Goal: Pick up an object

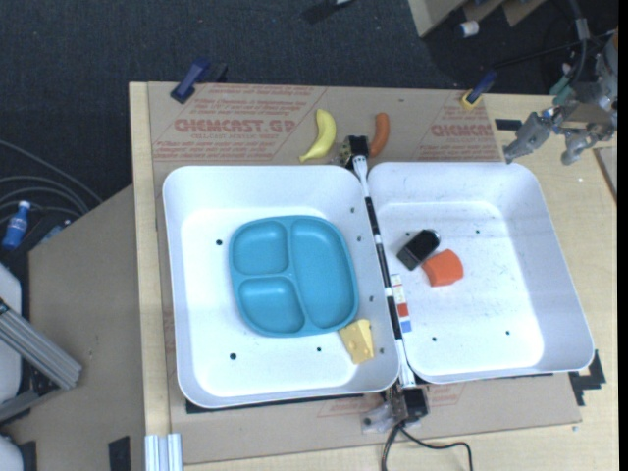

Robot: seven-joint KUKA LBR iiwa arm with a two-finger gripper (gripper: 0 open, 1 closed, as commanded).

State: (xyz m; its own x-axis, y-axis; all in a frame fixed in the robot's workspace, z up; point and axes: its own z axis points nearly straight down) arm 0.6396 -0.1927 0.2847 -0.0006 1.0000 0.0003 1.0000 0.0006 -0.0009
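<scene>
In the right bin [530, 341] a small black block [418, 247] lies touching an orange block [444, 268], both in the bin's left part. A yellow wedge [358, 340] sits in the left bin [196, 351], by the lower right corner of a blue divided plate [292, 274]. My gripper [548, 142] hangs over the right bin's far right corner, well up and right of the blocks. Its two grey fingers [520, 137] stand apart, open, with nothing between them.
A yellow banana [320, 135] and an orange sausage-shaped toy [379, 132] lie on the bench behind the bins. A black divider strip [378, 234] runs between the two bins. Blue clamps [188, 80] sit on the bench's far edge.
</scene>
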